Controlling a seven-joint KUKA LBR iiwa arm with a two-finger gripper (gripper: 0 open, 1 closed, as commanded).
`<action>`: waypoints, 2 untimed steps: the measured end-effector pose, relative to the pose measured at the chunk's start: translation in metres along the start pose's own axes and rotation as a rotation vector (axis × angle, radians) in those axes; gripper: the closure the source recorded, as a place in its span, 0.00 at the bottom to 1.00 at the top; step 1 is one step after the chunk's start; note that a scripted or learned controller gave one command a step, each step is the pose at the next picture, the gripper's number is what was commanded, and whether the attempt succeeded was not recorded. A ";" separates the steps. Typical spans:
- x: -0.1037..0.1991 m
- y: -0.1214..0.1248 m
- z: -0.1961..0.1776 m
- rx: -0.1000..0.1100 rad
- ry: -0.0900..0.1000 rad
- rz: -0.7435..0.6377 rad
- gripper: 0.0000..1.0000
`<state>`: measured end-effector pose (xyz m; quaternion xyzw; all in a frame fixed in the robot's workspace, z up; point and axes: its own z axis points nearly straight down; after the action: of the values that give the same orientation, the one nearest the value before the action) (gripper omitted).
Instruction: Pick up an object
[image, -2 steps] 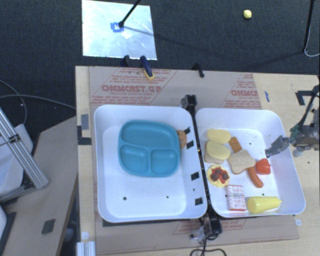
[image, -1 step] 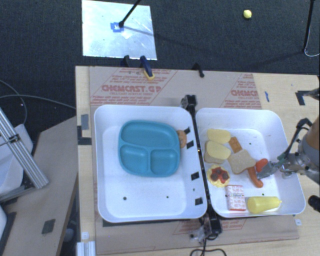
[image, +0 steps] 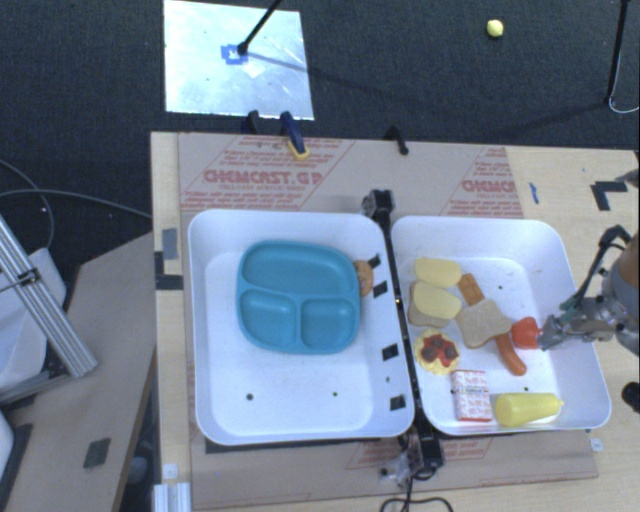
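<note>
The right bin (image: 560, 250) holds toy foods: two pale yellow pieces (image: 436, 285), a slice of bread (image: 485, 323), an orange sausage (image: 470, 290), a red sausage (image: 511, 356), a red tomato-like piece (image: 526, 332), a small pizza round (image: 438, 350), a red-and-white packet (image: 471, 394) and a yellow lemon-like piece (image: 526, 407). My gripper (image: 550, 333) comes in from the right edge, low over the bin, its tip right beside the red tomato-like piece. No object shows between its fingers.
The left bin (image: 215, 300) carries a blue sectioned tray (image: 298, 297), with a small brown cookie-like piece (image: 365, 276) at the tray's right edge. Cardboard lies under both bins. A black divider runs between them.
</note>
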<state>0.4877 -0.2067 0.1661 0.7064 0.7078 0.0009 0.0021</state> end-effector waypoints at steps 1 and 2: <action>0.000 0.001 -0.011 -0.003 -0.001 0.000 1.00; 0.000 0.002 -0.021 -0.006 -0.002 -0.001 1.00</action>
<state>0.4899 -0.2071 0.1875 0.7062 0.7080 0.0024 0.0050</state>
